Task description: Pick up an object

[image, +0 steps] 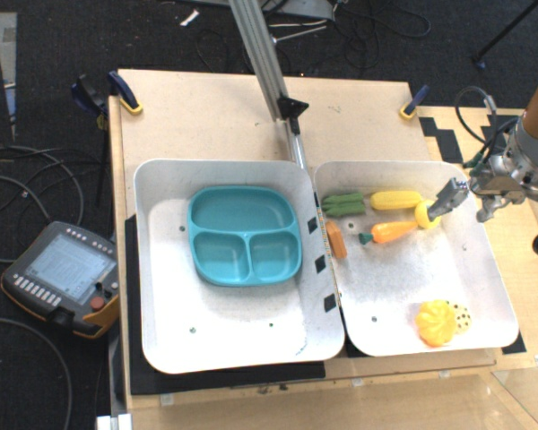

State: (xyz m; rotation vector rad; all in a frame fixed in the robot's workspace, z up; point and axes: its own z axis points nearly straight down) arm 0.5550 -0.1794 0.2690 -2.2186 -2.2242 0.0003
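carrot (394, 232) lies in the right bin (484, 267), near its upper middle, with a yellow toy (396, 201) just above it and a green toy (342, 204) to that one's left. a small orange piece (336, 240) sits by the divider. gripper (466, 200) hovers just right of the carrot and yellow toy, at the bin's upper right rim; whether its fingers are apart, i cannot tell. a yellow lump (437, 322) lies at the lower right. the left bin (161, 267) holds a teal tray (246, 235).

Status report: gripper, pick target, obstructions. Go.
Gripper over right bin's far edge, holding nothing. Nearest item: yellow toy. Orange carrot touching it.
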